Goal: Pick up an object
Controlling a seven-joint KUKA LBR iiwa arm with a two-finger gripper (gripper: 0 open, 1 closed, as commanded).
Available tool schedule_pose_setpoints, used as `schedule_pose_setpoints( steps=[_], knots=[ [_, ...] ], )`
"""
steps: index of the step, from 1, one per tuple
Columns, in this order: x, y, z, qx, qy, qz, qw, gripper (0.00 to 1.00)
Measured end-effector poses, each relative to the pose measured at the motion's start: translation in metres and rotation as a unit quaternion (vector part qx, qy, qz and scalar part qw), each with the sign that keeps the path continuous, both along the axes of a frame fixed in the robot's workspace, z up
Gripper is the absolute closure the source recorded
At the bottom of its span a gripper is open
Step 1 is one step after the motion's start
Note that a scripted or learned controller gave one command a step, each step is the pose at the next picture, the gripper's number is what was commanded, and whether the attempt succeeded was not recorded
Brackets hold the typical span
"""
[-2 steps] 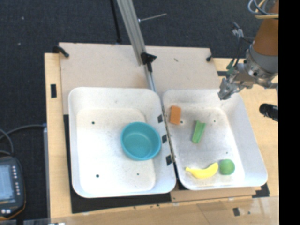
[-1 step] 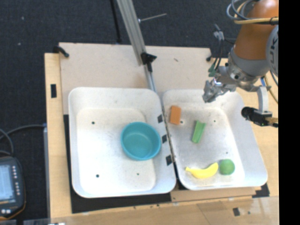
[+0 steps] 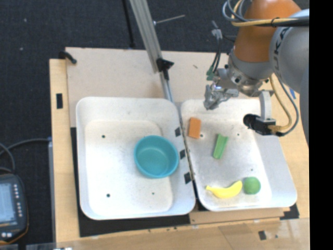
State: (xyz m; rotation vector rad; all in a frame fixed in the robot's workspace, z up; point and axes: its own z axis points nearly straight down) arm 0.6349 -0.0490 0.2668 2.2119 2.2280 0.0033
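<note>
- Since there is a single overhead camera view, everything is placed relative to the orange block (image 3: 194, 127), which sits in the right bin (image 3: 270, 163) close to the divider between the two bins.
- Gripper (image 3: 212, 100) hangs above the top edge of the right bin, up and just to the right of the orange block, apart from it. Nothing is visible between its tips. Whether the tips are spread or pressed together I cannot tell from this angle; they read as one dark lump.
- Green block (image 3: 220, 146) lies to the right of the orange block and slightly lower, near but not touching, tilted a bit.
- Banana (image 3: 225, 190) lies well below the orange block, near the front wall of the right bin; the green ball (image 3: 252, 185) is just beside the banana's right end.
- Blue bowl (image 3: 156, 156) is in the left bin (image 3: 99, 139), left of and below the orange block, across the divider.
- Likely target, judging by closeness: the orange block. It looks small, light and stiff, probably plastic or foam, with flat faces, so not fragile.
- Best hold is across its two short flat sides, coming straight down.
- Risk: the block sits close to the bin wall and divider, so one tip may have little room on the left side.
- Banana and ball look smooth and rounded, more likely to slip out.
</note>
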Motion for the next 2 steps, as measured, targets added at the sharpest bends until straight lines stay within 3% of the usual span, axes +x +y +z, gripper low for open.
schedule_pose_setpoints(
  steps=[2],
  knots=[
    [0.007,0.100,-0.029,-0.0002,0.003,0.000,1.0000,1.00]
  ],
)
